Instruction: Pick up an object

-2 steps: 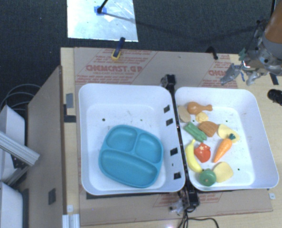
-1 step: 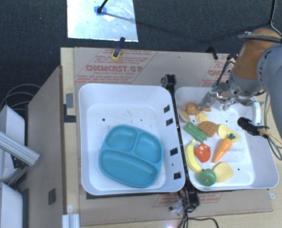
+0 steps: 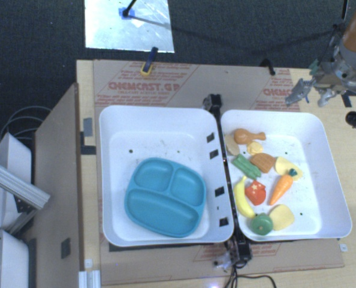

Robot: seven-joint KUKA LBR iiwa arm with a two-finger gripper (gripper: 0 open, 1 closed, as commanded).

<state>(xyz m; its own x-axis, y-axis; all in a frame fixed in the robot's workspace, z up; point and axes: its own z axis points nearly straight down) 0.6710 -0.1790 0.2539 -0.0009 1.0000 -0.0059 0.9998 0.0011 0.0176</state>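
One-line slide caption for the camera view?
Gripper open above right bin of toy food; blue tray in left bin.

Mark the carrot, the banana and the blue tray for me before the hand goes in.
carrot (image 3: 280,188), camera view, middle of its orange body
banana (image 3: 243,199), camera view, middle of its yellow curve
blue tray (image 3: 165,197), camera view, ridge between its compartments

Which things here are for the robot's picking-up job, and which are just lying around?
For the job:
claw
carrot
banana
tomato
drumstick
right bin

Just lying around:
blue divided plate
left bin
shiny sheet
cables
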